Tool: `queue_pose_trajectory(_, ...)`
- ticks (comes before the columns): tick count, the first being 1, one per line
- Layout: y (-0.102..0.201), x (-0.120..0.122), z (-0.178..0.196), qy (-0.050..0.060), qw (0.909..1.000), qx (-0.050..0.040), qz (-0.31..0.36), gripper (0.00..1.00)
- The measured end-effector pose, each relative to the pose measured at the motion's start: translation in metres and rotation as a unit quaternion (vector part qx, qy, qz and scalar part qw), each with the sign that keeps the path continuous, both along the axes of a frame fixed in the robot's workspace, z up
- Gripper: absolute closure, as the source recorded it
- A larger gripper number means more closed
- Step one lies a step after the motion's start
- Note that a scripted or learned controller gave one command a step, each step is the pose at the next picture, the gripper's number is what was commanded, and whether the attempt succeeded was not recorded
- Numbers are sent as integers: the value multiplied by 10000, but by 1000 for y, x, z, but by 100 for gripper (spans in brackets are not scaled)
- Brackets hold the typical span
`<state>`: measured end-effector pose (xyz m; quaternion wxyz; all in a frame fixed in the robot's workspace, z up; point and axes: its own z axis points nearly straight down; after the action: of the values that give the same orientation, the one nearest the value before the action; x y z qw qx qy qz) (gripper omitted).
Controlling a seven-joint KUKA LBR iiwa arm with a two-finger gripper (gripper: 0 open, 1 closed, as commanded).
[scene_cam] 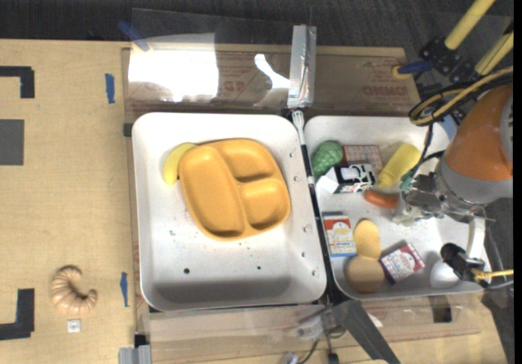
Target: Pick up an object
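Arm enters at 3 o'clock; gripper (pixel 424 201) low over the right bin (pixel 424 285), likely reaching for the orange carrot-like piece (pixel 380 198) at its 9 o'clock. Finger state: cannot tell. Left bin (pixel 155 215) holds an orange divided tray (pixel 234 187) lying over a banana (pixel 172 163).
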<state>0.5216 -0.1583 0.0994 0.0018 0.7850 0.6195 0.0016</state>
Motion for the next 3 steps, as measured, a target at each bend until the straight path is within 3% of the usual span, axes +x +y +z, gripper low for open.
queue_pose_trajectory(1,9,54,187,-11,9759,-18,2183,100)
queue_pose_trajectory(2,28,5,223,14,9229,-8,3850,100)
queue_pose_trajectory(3,73,-42,184,31,9218,5,3876,100)
